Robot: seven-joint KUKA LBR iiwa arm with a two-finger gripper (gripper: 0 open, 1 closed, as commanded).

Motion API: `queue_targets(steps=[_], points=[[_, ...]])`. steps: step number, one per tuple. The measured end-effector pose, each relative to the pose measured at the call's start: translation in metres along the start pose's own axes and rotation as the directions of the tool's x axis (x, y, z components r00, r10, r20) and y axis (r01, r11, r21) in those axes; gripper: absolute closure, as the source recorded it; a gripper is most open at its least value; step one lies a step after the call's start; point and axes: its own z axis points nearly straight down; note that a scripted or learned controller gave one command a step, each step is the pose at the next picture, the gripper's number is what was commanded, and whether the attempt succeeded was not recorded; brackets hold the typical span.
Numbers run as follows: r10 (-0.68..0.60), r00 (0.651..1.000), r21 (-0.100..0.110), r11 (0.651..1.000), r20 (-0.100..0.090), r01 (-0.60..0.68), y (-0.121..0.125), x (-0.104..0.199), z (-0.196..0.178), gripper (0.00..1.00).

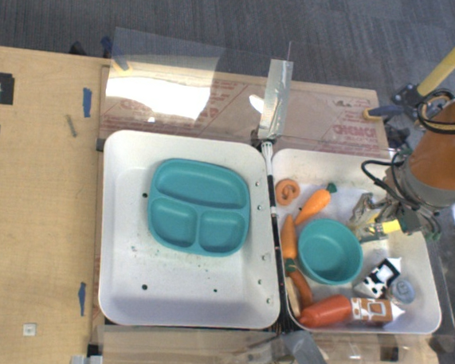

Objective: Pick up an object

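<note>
- Objects for picking lie crowded in the right bin (431,313), a shallow white tray with rounded corners.
- Near its middle stands a teal bowl (330,252), round, smooth and open upward.
- A toy carrot (314,205) leans against the bowl's upper left rim, and a second, longer orange piece (288,237) lies along the bin's left wall beside the bowl.
- A small orange round piece (287,191) sits in the upper left corner of this bin.
- Along the lower edge lies a red-orange toy vegetable (325,311), touching a small brown and white carton (373,310).
- A black and white toy (381,277) lies just right of the bowl, with a small grey round thing (403,291) beside it.
- The left bin (119,231) holds a teal divided plate (199,206) with one long compartment above and two smaller below; small dark specks are scattered over the white floor around it.
- The gripper (378,218) hangs over the upper right part of the right bin, just right of the bowl. Something yellow shows near its tip, but whether the fingers are apart or closed, and whether they have anything, I cannot tell.
- The arm (445,150) above it is grey with a glossy orange band.
- Both bins rest side by side on a bench of light brown board (34,198) with black corner marks and bits of blue tape.
- A clear plastic sheet (164,91) lies behind the bins and reflects bright light.
- Dark grey carpet (227,17) covers the floor beyond.
</note>
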Motion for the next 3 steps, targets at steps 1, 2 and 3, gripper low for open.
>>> queue_targets(steps=[1,2,3], points=[[0.283,0.959,-0.004,0.959,-0.017,-0.283,0.053,-0.031,-0.078,1.0],[0.285,0.958,-0.003,0.959,-0.022,-0.285,0.052,-0.029,-0.076,0.0],[0.188,0.982,-0.005,0.982,-0.017,-0.188,0.066,-0.059,0.013,0.0]])
